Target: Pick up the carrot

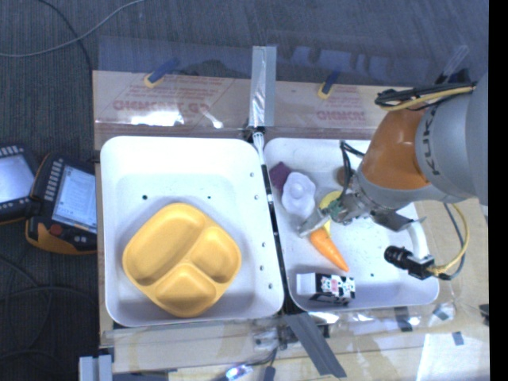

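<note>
The carrot [329,246] lay near the middle of the right bin [413,296], and the claw [340,209] hung just above its thick end, seemingly for a grasp, its state impossible to tell.

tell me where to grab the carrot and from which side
Grip the carrot across its thicker upper-left half, coming straight down from above. It lies flat on the right bin floor, tapering toward the lower right, so the fingers should close across its width. The bare floor to its right leaves room; the small clear bottle crowds its thick end.
</note>
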You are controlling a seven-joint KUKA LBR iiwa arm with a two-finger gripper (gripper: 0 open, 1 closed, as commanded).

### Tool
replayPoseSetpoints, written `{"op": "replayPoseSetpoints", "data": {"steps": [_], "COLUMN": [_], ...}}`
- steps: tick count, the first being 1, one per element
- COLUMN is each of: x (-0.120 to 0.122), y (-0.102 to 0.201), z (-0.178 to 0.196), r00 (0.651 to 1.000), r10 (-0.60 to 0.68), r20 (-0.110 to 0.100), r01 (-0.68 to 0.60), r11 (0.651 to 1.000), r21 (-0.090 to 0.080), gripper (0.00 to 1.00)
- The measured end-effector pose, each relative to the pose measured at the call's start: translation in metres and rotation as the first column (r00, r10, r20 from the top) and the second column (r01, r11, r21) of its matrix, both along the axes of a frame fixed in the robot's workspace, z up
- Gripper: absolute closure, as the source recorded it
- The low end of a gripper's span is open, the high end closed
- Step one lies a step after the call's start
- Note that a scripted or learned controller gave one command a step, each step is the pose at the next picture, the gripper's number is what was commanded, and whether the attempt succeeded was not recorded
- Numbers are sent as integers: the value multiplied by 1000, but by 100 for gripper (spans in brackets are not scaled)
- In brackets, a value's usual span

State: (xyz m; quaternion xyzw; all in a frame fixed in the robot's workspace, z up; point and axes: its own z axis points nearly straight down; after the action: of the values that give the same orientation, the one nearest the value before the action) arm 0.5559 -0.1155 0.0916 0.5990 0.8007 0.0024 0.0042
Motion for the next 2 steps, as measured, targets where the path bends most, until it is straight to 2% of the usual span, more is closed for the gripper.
{"op": "replayPoseSetpoints", "data": {"steps": [1,2], "x": [31,-40], "y": [0,-14], "z": [9,-1], "r00": [999,999], "r10": [-35,-52], "r20": [-10,5], "r01": [35,52], "r11": [999,999], "r21": [2,-1], "gripper": [0,0]}}
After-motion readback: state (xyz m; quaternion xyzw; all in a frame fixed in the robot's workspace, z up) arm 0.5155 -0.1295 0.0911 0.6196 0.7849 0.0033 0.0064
